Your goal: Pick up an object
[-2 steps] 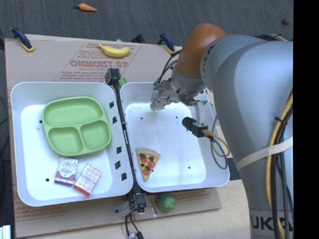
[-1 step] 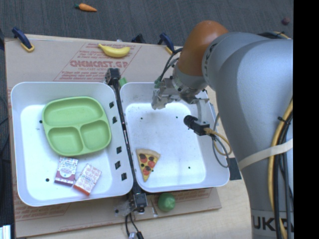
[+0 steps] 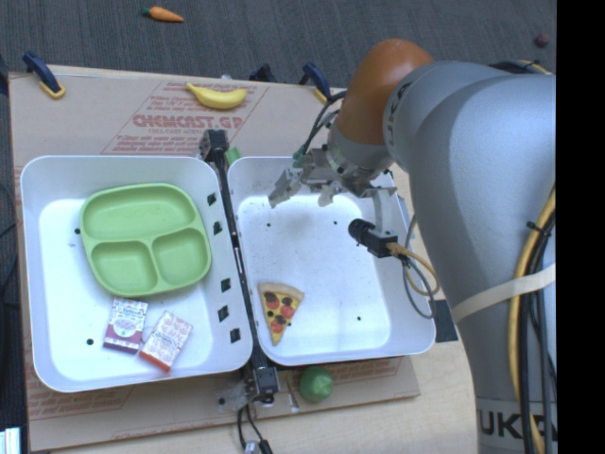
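Observation:
A toy pizza slice (image 3: 279,308) lies flat near the front left corner of the right bin (image 3: 364,334). My gripper (image 3: 304,195) hangs over the back of that bin, well behind the pizza slice. Its two fingers (image 3: 281,193) are spread apart and open, with nothing between them. In the left bin (image 3: 38,282) a green divided plate (image 3: 145,235) lies flat, and two small printed packets (image 3: 126,324) (image 3: 167,339) rest side by side in front of it.
A toy banana (image 3: 217,94) lies on the cardboard behind the bins. A green ball (image 3: 317,383) sits outside the right bin's front rim. A black divider (image 3: 232,253) runs between the bins. The grey arm (image 3: 473,206) covers the right side. A carrot (image 3: 165,13) lies on the floor.

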Tool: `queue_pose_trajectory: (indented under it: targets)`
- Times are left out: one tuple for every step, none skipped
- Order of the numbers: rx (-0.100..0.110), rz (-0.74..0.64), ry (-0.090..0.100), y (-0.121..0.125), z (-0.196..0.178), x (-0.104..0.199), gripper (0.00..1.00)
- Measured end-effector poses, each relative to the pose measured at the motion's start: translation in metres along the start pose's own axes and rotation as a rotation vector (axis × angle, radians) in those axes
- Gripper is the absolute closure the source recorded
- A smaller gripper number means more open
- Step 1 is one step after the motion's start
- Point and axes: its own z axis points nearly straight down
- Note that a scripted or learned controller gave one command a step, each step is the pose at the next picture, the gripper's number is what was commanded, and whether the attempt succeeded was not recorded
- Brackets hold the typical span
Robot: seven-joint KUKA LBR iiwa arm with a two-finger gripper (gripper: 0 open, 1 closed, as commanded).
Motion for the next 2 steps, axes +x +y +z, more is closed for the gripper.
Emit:
queue_pose_trajectory:
  targets:
    - [0.000,-0.001,0.001,0.0004,-0.0104,0.0003,1.00]
    - [0.000,-0.001,0.001,0.0003,-0.0103,0.0003,0.00]
